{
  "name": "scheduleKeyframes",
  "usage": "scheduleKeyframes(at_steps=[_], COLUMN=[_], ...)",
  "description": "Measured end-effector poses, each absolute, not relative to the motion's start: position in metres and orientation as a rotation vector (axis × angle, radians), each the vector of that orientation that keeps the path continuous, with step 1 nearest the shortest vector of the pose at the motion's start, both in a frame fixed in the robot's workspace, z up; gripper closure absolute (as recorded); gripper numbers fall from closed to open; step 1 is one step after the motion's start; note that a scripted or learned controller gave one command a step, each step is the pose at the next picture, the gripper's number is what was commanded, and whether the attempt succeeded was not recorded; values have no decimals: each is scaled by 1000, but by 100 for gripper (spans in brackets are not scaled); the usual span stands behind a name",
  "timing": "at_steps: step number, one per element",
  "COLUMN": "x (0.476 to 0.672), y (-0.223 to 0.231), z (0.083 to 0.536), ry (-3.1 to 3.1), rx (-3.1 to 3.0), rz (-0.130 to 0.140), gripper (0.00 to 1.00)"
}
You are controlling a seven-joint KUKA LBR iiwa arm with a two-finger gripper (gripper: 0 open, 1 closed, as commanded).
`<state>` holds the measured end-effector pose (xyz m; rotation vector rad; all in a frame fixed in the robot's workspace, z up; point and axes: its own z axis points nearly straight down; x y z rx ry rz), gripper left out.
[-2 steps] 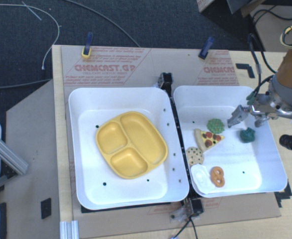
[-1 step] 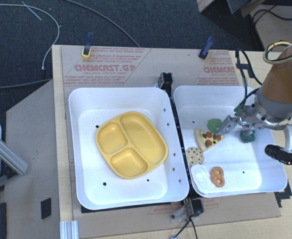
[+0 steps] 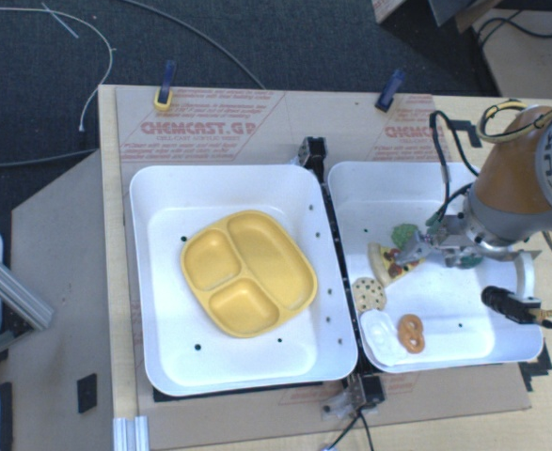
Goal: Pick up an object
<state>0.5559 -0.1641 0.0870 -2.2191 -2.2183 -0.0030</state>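
Note:
My gripper (image 3: pixel 413 251) hangs low in the right bin (image 3: pixel 464 181), near its left middle. A green broccoli-like piece (image 3: pixel 404 234) lies just above its tip. A yellow and red pizza slice (image 3: pixel 385 262) lies right beside and partly under the tip. A speckled cookie (image 3: pixel 369 294) sits near the bin's left wall. A brown pretzel (image 3: pixel 411 333) rests at the front. Nothing is visibly lifted by the gripper.
The left bin (image 3: pixel 153 252) holds a yellow three-part plate (image 3: pixel 248 272). The grey arm with its orange band (image 3: pixel 515 172) crosses the right bin's right side. A black cable part (image 3: pixel 511 303) hangs below the wrist.

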Motion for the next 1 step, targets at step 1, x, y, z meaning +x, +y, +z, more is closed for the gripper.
scheduleKeyframes(at_steps=[1], x=[559], y=[-164], z=[102], ry=[-2224], rx=[-2222], rz=[-12], gripper=[100])
